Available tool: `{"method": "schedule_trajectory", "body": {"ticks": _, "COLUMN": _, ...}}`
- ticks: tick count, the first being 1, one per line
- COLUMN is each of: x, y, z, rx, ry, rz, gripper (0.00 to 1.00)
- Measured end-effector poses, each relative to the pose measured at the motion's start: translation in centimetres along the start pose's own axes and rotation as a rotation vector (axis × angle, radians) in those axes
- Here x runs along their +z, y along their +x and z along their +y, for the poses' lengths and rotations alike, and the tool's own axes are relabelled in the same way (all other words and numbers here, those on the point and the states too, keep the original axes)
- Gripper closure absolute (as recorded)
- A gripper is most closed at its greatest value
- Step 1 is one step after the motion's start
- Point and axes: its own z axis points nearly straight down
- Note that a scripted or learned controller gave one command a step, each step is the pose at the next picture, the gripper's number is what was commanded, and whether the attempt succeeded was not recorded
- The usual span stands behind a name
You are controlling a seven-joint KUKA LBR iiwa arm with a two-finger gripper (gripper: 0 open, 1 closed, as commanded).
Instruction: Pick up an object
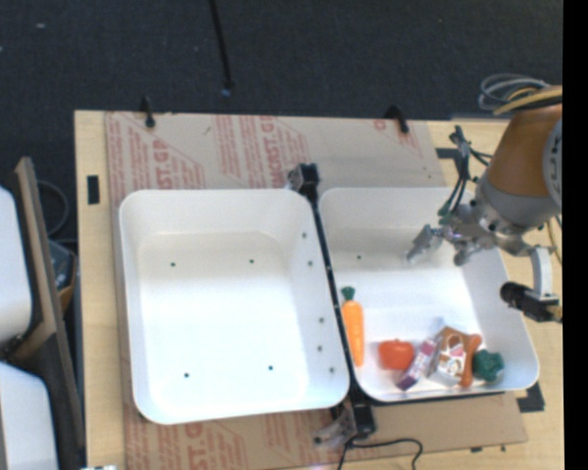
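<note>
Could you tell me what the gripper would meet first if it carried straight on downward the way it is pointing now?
Probably the bare white floor of the right bin: the gripper hangs over its upper part, apart from the toy carrot and the other items. Depth is uncertain.

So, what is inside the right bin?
The right bin holds a toy carrot, a red piece, packets and a green item. Whatever lies under them is hidden.

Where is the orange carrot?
The orange toy carrot with a green top lies in the right white bin, by its left wall, left of the red toy.
</note>
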Motion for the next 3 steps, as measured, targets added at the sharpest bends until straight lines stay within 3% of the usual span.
{"method": "schedule_trajectory", "body": {"ticks": 1, "x": 5.6, "y": -0.1, "z": -0.1, "rx": 0.000, "ry": -0.001, "rz": 0.000, "gripper": 0.00}}
{"method": "schedule_trajectory", "body": {"ticks": 2, "x": 4.6, "y": -0.2, "z": 0.0, "rx": 0.001, "ry": -0.003, "rz": 0.000, "gripper": 1.00}}
{"method": "schedule_trajectory", "body": {"ticks": 3, "x": 0.5, "y": -0.4, "z": 0.5, "rx": 0.000, "ry": -0.009, "rz": -0.002, "gripper": 1.00}}
